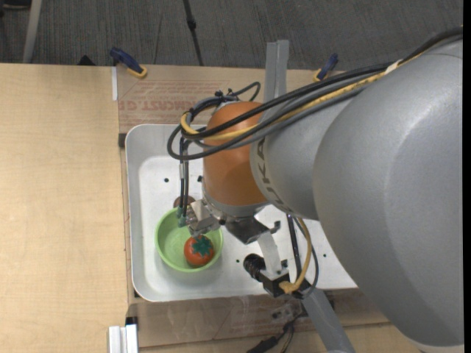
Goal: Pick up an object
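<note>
A white bin (140,197) sits nearest the lower edge of the bench. Inside it, 1 green bowl (168,245) holds 1 red tomato-like toy (199,251) with a green top. My gripper (193,225) hangs just above the toy; I cannot tell how far it is open. Behind rises my orange-banded grey arm (368,168).

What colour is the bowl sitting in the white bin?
The bowl is light green, seen in the camera view; an orange-red tomato-like toy lies in it.
</note>
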`<state>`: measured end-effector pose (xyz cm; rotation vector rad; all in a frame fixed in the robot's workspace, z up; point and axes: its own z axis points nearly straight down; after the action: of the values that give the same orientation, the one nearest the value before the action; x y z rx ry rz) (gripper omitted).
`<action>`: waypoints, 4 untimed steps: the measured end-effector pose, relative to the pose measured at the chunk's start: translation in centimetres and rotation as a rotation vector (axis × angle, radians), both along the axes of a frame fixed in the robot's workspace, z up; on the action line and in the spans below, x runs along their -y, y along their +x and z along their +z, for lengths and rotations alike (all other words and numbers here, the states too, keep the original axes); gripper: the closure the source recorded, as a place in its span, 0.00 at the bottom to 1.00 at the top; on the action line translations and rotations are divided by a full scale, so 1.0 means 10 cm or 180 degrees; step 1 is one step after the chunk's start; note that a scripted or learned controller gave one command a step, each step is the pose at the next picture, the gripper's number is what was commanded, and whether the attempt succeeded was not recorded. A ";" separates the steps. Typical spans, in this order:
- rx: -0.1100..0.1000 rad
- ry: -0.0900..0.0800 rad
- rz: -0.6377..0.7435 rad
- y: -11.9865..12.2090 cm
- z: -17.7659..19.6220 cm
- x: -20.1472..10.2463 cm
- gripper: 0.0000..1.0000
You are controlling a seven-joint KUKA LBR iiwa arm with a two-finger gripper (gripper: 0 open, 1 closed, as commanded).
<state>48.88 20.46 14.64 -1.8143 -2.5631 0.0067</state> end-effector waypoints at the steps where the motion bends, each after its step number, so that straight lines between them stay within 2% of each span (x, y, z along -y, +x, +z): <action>1: 0.0006 -0.0008 -0.1308 0.96 0.11 0.44 1.00; 2: 0.0009 -0.0004 -0.1189 0.56 0.79 0.04 1.00; 3: 0.0005 0.0001 -0.0464 -0.08 -0.55 -0.18 1.00; 4: 0.0013 -0.0003 -0.0692 -0.06 1.75 -0.06 1.00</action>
<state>48.27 21.02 32.09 -2.0840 -2.3536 0.0037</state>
